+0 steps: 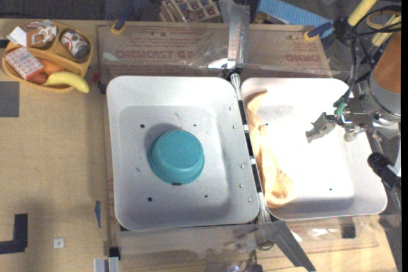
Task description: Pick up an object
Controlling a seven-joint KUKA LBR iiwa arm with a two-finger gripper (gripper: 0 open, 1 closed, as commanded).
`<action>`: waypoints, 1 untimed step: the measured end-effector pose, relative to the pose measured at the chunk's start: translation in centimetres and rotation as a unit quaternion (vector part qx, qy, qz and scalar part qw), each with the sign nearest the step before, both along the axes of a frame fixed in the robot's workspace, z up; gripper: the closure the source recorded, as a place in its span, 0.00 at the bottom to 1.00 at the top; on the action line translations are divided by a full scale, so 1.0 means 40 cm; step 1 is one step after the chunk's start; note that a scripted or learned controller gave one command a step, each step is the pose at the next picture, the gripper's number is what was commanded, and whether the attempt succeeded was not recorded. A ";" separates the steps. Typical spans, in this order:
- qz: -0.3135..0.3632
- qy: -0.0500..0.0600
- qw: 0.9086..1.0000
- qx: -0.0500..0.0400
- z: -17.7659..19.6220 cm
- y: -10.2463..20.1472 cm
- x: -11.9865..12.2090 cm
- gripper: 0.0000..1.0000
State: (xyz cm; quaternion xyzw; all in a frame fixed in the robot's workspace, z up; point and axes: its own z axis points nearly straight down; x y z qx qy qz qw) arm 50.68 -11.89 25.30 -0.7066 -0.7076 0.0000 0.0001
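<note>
Currently arm (382, 92) reaches from right; gripper (317, 129) over right bin (319, 191), fingers apart, nothing held.

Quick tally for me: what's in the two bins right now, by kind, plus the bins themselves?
White bins: 2, the left bin and the right bin.
Teal bowls: 1, the bowl, upside down in the left bin.
Gripper: 1, the gripper above the right bin, nothing seen between its fingers.
Total: 4.
</note>
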 end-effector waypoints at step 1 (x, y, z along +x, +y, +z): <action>-0.033 0.000 0.999 0.000 -0.172 0.129 0.007 0.00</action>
